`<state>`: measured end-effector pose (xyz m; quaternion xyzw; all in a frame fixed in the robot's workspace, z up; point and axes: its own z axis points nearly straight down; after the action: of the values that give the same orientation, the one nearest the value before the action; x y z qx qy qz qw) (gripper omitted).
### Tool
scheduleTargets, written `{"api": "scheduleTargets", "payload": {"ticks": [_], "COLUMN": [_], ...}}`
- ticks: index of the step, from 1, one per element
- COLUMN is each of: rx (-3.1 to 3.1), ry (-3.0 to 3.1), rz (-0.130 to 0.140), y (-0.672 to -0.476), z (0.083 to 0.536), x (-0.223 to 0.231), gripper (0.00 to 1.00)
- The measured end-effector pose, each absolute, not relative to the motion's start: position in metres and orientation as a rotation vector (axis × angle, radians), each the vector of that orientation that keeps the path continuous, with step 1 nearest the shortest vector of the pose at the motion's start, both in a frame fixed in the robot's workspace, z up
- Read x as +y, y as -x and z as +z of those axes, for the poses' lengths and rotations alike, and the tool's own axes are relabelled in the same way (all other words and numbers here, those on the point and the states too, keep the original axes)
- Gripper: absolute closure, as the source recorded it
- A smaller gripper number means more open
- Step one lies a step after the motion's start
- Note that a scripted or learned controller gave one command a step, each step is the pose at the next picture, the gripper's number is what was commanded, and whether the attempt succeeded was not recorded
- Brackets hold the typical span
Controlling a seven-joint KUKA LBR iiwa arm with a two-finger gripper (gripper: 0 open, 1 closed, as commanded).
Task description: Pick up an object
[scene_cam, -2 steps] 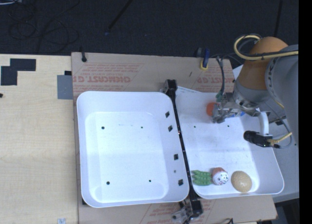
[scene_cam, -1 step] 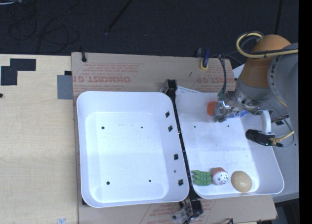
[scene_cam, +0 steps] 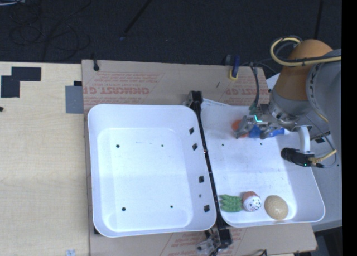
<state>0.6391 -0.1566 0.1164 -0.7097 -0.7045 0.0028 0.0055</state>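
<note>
The right bin [scene_cam: 312, 204] holds a green toy [scene_cam: 229, 203], ball [scene_cam: 251, 201] and egg [scene_cam: 276, 207]. Can't tell the end effector's [scene_cam: 254, 128] grip.

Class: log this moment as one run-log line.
claw: right bin, far end, over blue object | grip: unclear | near edge: green toy, tan ball

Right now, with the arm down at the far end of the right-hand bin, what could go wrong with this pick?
1. The pincer sits over small blue and orange pieces near the bin's far wall; it may close on nothing, or nudge them against that wall.
2. The green toy, spotted ball and tan egg-shaped thing lie bunched at the near wall, so a pick there could catch two, or just push them.
</note>
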Motion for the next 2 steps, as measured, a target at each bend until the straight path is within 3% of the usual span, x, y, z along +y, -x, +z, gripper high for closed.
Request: {"api": "scheduleTargets", "payload": {"ticks": [1, 2], "rx": [-2.201, -2.201], "ry": [2.221, 2.221], "rz": [0.010, 0.011], "y": [-0.6387, -0.6386], "z": [0.1266, 0.1261], "x": [-0.1575, -0.1575], "gripper": [1.00, 0.00]}}
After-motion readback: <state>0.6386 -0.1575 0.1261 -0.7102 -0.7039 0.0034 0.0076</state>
